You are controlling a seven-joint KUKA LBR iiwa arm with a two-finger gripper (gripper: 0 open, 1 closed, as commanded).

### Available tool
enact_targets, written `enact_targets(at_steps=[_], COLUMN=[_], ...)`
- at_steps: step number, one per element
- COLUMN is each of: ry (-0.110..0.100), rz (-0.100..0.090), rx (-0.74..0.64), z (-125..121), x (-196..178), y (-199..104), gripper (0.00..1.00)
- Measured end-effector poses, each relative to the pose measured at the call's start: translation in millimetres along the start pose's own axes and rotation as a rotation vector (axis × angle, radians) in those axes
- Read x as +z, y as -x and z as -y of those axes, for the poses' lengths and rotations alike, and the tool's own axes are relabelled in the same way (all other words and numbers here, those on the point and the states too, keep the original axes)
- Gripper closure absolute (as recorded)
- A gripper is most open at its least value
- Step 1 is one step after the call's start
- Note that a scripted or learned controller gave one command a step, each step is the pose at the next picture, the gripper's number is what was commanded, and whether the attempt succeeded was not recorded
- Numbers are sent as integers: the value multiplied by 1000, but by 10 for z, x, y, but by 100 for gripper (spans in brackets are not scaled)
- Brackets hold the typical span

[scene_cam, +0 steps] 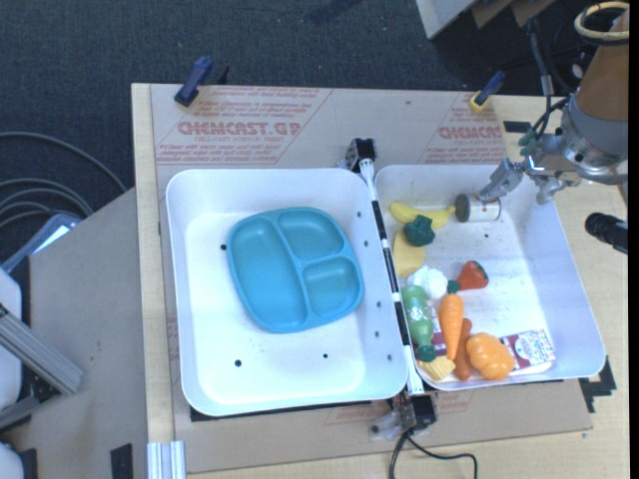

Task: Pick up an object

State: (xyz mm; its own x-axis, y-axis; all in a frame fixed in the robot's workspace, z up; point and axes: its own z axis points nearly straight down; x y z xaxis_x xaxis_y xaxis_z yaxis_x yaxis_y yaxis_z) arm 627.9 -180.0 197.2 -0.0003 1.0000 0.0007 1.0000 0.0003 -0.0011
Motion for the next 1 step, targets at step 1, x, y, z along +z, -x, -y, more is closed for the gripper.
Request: enact_targets(at_steps=[1], ry=[0], rz=[1], rx=[0], z=[-265], x=[994], y=[-201], gripper=[0])
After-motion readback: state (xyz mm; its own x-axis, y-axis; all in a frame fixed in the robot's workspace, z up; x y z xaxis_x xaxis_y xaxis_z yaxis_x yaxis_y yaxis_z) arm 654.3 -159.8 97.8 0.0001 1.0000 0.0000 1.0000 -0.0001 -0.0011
